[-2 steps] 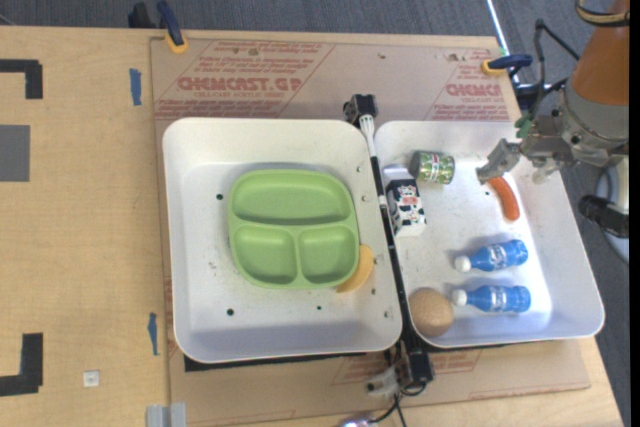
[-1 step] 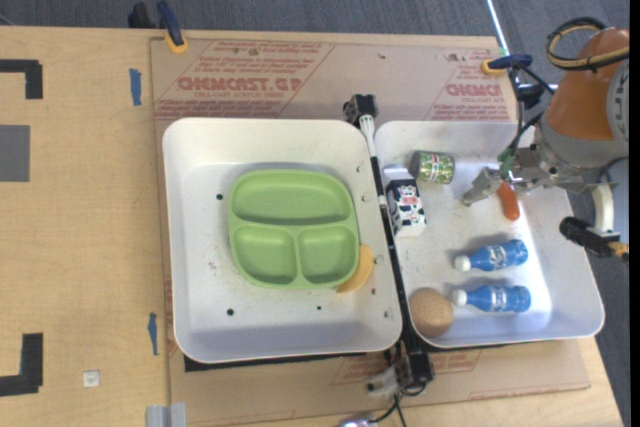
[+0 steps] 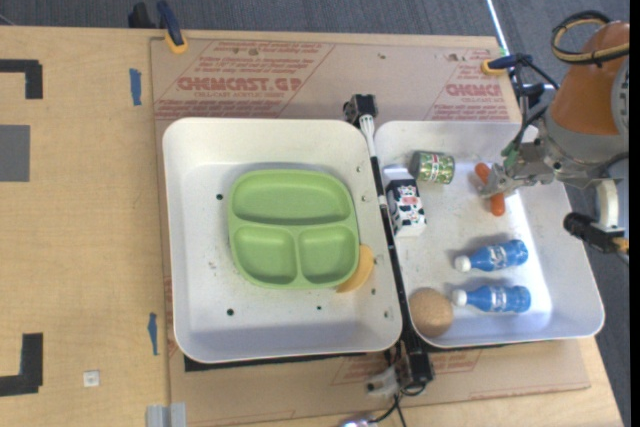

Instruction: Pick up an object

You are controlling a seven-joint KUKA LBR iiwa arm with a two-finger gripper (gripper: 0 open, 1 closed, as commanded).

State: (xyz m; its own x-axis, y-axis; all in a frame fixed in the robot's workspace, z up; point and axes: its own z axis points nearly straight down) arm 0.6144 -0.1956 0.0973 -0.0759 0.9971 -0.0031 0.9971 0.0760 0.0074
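My gripper [image 3: 503,181] hangs low over the upper right part of the right bin [image 3: 566,260]. It sits right on a small orange object [image 3: 496,204], whose ends show on either side of it. A green can [image 3: 433,167] lies to the gripper's left. Beside the can, a white carton with black spots [image 3: 406,206] rests against the divider. Two blue bottles [image 3: 495,256] [image 3: 497,299] lie side by side nearer the front, with a tan round object [image 3: 432,311] at the front left corner.
The left bin [image 3: 198,155] holds a green divided plate [image 3: 294,227] with a yellow piece [image 3: 358,270] at its right edge. A black clamp [image 3: 360,107] stands at the back between the bins. The arm's orange band [image 3: 588,85] is over the right bin's far corner.
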